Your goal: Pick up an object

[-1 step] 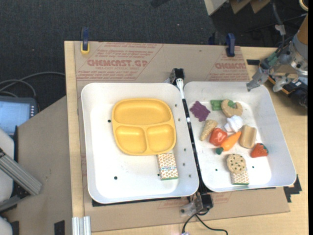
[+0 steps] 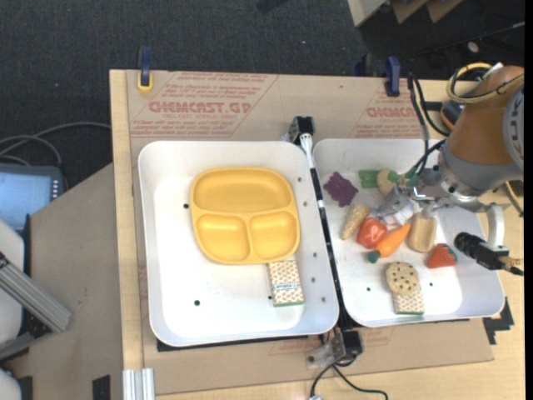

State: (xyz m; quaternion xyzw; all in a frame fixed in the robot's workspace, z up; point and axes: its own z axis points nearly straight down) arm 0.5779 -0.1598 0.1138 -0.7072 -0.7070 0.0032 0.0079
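I've got the arm (image 2: pixel 487 132) coming in from the right, orange band above the wrist, w/ the gripper (image 2: pixel 405 200) down over the middle of the right bin (image 2: pixel 475 302). It sits in the thick of the toy-food pile, so I can't tell how the jaws stand; metal parts and objs overlap there.

Objs in the right bin, relative to the gripper:
- red tomato-like piece (image 2: pixel 371 232) just below-left of it, touching the orange carrot (image 2: pixel 393 240)
- tan bread-like block (image 2: pixel 422 232) just below-right, close against the gripper body
- pale corn-like piece (image 2: pixel 356 217) to the left, near
- purple piece (image 2: pixel 340 188) further left, toward the bin's top-left
- green piece (image 2: pixel 371 176) and a tan chunk (image 2: pixel 386 179) just above-left
- red strawberry-like piece (image 2: pixel 441 257) below-right
- cookie (image 2: pixel 403 278) lower down, its lower edge over a small box (image 2: pixel 408 303), both apart from the gripper

I can't see any obj clearly between the fingers.

Left bin (image 2: pixel 166 248) has the yellow divided tray (image 2: pixel 246 213) in its middle and a small carton (image 2: pixel 286 283) just below the tray's lower-right corner, well apart from the gripper.
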